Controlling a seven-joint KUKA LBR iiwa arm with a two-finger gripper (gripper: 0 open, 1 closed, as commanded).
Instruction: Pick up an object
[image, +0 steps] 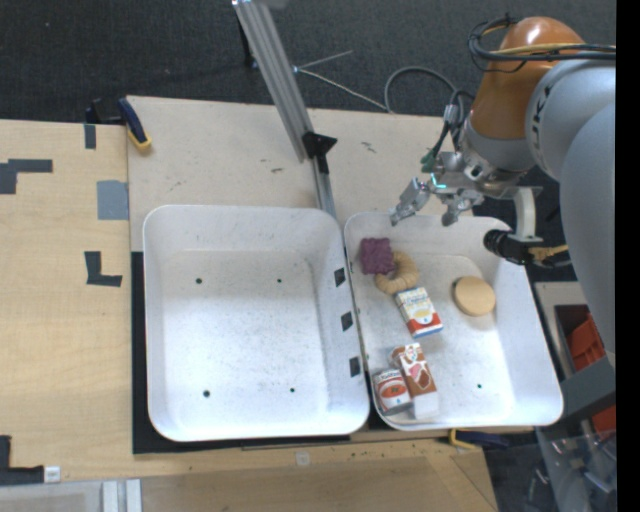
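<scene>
Pale wood covers the bench (230, 150), and two white bins sit on it side by side. Everything that can be picked up lies in the right bin (520, 400). The left bin (240, 320) sits touching it.

The big grey arm (570, 100) hangs over the far edge of the right bin. Its gripper (432, 204) hovers just above that edge, with the two fingers spread wide and nothing between them.

Near the far end of the right bin lies a purple block (376, 255). It looks soft and light, like foam, so it may squash a bit when squeezed. A tan lumpy thing (397, 274) touches it, closer to the middle of the bin. I think it is light too, and its bumpy shape may slip.

By the bin's right wall sits a round tan disc (474, 296), well apart from the others. It looks smooth and flat, so it is best pinched across its width.

In the middle of the bin lies a small red and white carton (420, 311). Two more small packs (405, 380) lie touching each other near the front. These look stiff and light. Flat sides give the fingers a good hold.

The purple block is nearest the gripper, but the disc has the most free room around it.
</scene>
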